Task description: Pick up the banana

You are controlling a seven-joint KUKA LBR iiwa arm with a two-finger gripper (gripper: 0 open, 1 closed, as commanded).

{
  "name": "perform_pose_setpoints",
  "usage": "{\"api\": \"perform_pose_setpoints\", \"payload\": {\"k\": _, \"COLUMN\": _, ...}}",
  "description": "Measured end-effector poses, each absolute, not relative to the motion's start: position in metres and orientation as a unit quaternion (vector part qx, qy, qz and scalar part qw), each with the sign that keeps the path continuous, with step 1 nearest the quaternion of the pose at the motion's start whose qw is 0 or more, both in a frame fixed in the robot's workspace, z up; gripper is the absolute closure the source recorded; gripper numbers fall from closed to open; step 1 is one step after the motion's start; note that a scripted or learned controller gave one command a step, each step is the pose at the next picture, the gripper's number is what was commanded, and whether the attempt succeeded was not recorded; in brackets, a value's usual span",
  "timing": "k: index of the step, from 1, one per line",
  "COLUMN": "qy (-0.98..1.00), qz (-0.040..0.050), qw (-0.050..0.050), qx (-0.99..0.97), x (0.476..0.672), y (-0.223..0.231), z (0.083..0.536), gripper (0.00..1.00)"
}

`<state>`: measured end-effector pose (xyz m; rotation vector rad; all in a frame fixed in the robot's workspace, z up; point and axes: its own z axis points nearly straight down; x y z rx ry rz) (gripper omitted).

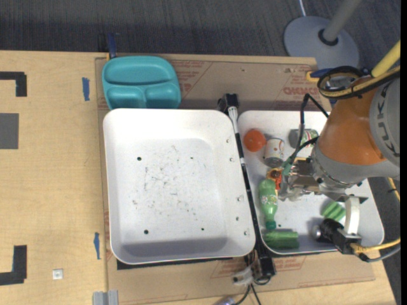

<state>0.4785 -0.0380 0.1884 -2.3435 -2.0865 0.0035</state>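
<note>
While the arm (356, 138) hangs low over the right bin (375, 230), I can't pick out a banana among the orange ball (254, 139) and green bottle (268, 199); pincer state unclear, so nothing's grabbed yet.

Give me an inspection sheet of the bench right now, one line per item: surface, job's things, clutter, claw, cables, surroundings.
Surface: two white bins side by side, left bin scuffed, right bin under the arm.
Job's things: banana, nothing seen.
Clutter: right bin holds an orange ball, green bottle, green cylinder, white cup.
Claw: hidden below the wrist, state unreadable.
Cables: yellow and black cables loop by the arm.
Surroundings: teal tray behind the left bin; grey stand base.
</note>
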Motion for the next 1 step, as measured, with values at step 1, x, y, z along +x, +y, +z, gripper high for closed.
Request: {"api": "perform_pose_setpoints", "payload": {"k": 1, "qy": -0.665, "qz": 0.0003, "qw": 0.001, "qx": -0.747, "x": 0.4794, "y": -0.0378, "z": 0.1987, "gripper": 1.0}}
